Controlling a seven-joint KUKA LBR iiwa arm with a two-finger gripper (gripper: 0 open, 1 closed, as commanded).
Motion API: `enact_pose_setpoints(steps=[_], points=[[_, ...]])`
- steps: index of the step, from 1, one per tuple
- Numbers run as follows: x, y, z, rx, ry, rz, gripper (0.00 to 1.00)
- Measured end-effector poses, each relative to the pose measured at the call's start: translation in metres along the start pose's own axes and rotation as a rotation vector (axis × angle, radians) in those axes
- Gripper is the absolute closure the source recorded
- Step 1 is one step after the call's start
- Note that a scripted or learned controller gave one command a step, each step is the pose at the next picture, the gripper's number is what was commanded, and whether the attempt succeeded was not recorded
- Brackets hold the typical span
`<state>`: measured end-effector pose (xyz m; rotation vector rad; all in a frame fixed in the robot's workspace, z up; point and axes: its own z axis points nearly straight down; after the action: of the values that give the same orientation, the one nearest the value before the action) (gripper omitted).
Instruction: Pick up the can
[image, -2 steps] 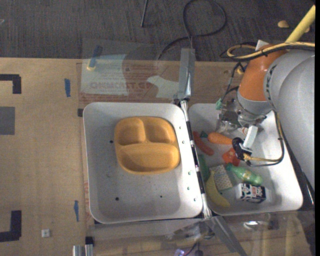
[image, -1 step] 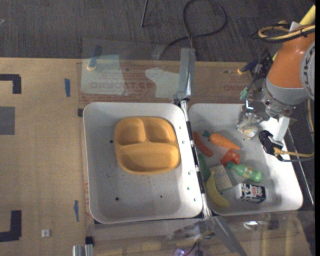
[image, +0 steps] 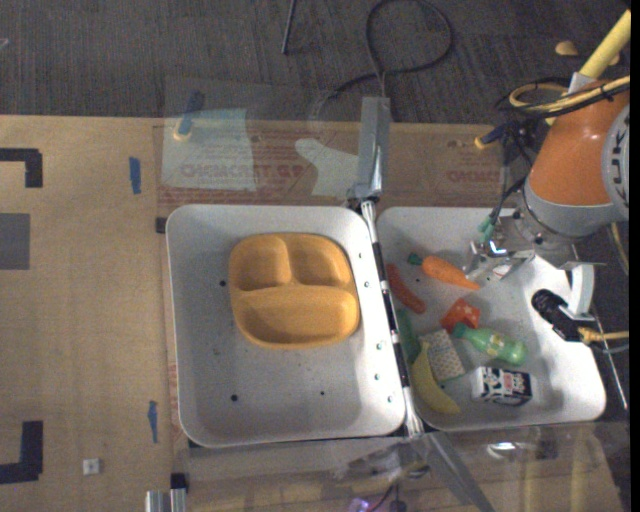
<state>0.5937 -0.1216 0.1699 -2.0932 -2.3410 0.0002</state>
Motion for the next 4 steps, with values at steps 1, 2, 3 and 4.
enact_pose_setpoints(steps=[1, 2, 3, 4], points=[[0.041, -0.011, -0.045, -0.004, -0.001, 0.26, 1.0], [0.041, -0.01, -0.055, -0.006, -0.002, 0.259, 1.0], [-0.073, -0.079, 0.018, 0.0, -0.001, 0.291, 1.0], [-0.029, -0.008, 0.0, -0.003, -0.002, 0.467, 1.0]])
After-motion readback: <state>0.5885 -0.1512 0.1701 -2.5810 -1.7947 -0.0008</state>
